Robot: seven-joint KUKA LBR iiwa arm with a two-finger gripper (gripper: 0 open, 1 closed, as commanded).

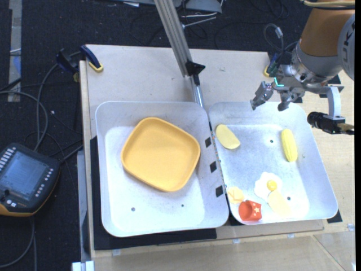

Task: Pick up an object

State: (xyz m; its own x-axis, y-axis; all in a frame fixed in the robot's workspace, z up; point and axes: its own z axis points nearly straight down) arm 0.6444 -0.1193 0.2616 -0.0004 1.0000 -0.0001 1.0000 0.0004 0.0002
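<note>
Red toy strawberry [250, 210], one, at the near edge of the right bin [316, 151], just beside a small yellow wedge [235, 195]. Fried-egg toy [268, 184], white with a yellow yolk, next to it, touching a pale round slice [278, 201]. Corn cob [289, 144], yellow, lying lengthwise toward the right wall of the same bin. Yellow oval piece [227, 136], near that bin's left wall, well apart from the corn. Left bin [110, 151]: one square yellow plate [161, 153], sitting flat at its middle. Gripper [271, 98], two dark fingers spread apart with nothing between them, hanging above the far edge of the right bin, clear of every item. Arm [327, 27], grey with orange band, entering from the right. Bench [141, 72], pale wood, bearing both bins. Handheld control pendant [25, 176], off the bench at the left, on dark floor.
</note>
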